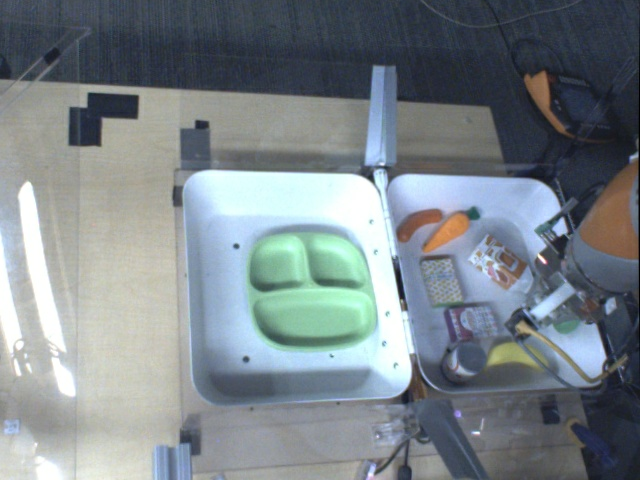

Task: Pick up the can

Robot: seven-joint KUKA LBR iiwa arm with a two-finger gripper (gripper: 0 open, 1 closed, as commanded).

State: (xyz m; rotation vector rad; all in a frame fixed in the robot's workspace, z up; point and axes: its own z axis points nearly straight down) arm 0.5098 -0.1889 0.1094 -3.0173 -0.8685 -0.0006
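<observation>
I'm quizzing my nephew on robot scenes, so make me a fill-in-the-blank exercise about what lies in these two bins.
1. The green three-compartment plastic tray lies in the ____ white bin.
2. The orange plastic carrot lies beside a brown toy ____.
3. The small round metal can stands near the right white bin's ____ edge, beside the yellow banana.

Missing: left; sausage; bottom

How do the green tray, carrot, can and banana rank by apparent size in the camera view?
1. green tray, by far the largest
2. carrot and banana: they look alike, so no ranking between them; the banana is partly hidden by the arm
3. can, seen nearly end-on, smallest
</observation>
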